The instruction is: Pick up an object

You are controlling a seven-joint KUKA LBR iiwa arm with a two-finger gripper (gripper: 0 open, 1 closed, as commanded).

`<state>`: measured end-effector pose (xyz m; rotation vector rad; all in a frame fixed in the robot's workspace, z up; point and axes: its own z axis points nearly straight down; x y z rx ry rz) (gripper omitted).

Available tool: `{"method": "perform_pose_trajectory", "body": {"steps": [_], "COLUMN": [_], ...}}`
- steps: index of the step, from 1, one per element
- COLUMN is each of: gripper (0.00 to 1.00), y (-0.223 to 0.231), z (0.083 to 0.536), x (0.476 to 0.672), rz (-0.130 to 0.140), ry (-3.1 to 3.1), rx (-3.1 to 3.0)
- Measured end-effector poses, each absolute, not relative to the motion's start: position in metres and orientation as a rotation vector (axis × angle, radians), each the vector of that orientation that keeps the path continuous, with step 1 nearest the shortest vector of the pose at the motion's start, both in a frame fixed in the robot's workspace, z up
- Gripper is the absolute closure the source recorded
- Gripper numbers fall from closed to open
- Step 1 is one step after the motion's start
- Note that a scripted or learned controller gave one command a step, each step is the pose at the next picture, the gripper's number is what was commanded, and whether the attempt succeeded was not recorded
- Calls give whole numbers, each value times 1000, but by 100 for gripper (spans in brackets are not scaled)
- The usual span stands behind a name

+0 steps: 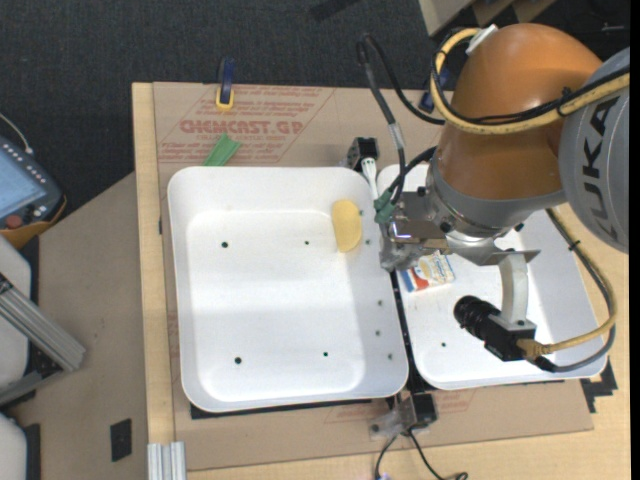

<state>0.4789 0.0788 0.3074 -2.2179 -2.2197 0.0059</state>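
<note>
**Arm low over the bin divide**

A smooth, rounded yellow piece point(347, 225) lies in the glossy left bin point(250, 358), near its right wall. Just right of that wall, a small red-white-blue printed packet point(428, 271) lies under the gripper point(400, 251); its lettering is unreadable. Cardboard point(250, 118) behind the left bin reads "CHEMCAST G.P".

You have 2 bins side by side on the bench point(150, 268). In the left bin point(200, 368), 1 oblong object point(347, 225) lies near its right wall. The arm point(510, 118) hangs over the right bin point(560, 358), above a small flat packet point(428, 272) by that bin's left edge.
</note>
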Motion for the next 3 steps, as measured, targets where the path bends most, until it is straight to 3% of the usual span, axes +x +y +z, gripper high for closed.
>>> {"method": "perform_pose_trajectory", "body": {"steps": [1,3], "gripper": [100,100], "y": [121,147], "z": [337,455], "x": [479,480], "rz": [-7,-11], "ry": [-2228,-2227], "rx": [-2217,-2220]}}
